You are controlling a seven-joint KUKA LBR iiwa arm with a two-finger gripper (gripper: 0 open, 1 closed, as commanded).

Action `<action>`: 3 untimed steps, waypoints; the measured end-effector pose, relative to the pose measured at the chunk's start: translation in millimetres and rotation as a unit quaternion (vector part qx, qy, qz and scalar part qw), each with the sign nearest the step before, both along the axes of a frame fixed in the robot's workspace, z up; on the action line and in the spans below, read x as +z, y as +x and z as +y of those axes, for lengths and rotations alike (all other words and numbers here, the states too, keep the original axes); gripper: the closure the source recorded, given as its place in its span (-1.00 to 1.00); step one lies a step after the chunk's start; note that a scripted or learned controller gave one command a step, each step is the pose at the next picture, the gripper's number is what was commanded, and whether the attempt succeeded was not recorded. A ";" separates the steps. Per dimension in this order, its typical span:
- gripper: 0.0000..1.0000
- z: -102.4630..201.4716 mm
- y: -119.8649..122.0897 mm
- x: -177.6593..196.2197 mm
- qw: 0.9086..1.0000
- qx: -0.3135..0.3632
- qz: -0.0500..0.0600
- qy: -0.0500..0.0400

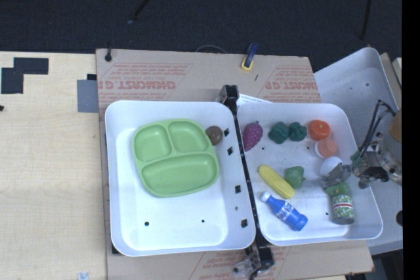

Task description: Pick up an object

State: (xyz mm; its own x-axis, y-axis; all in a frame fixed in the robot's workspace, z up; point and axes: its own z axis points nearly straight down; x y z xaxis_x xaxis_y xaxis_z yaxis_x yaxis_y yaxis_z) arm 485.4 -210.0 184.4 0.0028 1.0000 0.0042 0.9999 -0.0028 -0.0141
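— So, where is your claw [349, 175]?
— Low at the right bin's [308, 233] edge, over the green can [340, 201] (nearest pick). Grip state? I cannot tell.

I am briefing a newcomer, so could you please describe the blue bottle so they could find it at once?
Start at the right-hand white bin and look along its near edge. The blue bottle lies on its side there, just below the yellow corn cob and left of the green can. It is the one blue item in the bin, with a white cap.
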 end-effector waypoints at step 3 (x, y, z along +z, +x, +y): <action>-1.00 1.1 -1.2 -92.2 1.000 0.002 -0.015 -0.007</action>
State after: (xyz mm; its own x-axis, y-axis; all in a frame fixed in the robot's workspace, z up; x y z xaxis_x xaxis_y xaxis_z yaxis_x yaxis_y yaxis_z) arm 484.2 -208.9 92.3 -0.0009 1.0000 -0.0094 0.9999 0.0011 0.0165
